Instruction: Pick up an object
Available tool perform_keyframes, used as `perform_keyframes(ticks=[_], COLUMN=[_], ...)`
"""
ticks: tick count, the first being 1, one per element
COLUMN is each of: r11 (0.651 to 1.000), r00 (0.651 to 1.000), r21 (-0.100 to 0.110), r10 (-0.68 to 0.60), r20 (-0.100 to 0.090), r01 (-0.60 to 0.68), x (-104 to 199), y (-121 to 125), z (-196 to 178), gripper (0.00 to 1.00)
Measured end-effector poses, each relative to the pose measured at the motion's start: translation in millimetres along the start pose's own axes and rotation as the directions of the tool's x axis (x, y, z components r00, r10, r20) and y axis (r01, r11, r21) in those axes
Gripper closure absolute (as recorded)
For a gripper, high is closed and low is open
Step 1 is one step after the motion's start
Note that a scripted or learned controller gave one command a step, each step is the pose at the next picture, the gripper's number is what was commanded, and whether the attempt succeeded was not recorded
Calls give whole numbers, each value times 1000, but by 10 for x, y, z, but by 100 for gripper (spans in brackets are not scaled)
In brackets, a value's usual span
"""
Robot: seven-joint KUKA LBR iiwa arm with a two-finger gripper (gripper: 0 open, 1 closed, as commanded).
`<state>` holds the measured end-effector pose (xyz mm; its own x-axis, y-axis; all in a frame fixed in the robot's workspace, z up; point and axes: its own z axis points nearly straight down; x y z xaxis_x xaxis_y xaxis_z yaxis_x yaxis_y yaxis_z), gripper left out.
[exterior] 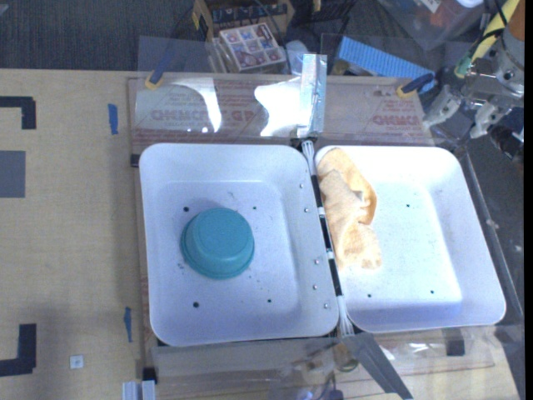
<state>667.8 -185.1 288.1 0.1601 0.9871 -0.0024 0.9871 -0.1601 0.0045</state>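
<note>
Teal bowl [218,242] upside down in the left bin [158,307], tan crumpled cloth [348,211] along the right bin's [433,307] left edge, gripper [466,111] beyond its far right corner, finger state unclear

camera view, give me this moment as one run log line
gripper: above right bin's far right corner, nothing seen held | teal bowl: upside down, left bin | tan cloth: right bin, left side
</note>
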Motion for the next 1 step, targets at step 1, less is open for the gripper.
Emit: perform_keyframes(ticks=[1], r11=[990], r00=[990], r21=[4], r10=[-142], r20=[-3], r01=[142], x=[734], y=[-362], z=[1605], gripper=[0])
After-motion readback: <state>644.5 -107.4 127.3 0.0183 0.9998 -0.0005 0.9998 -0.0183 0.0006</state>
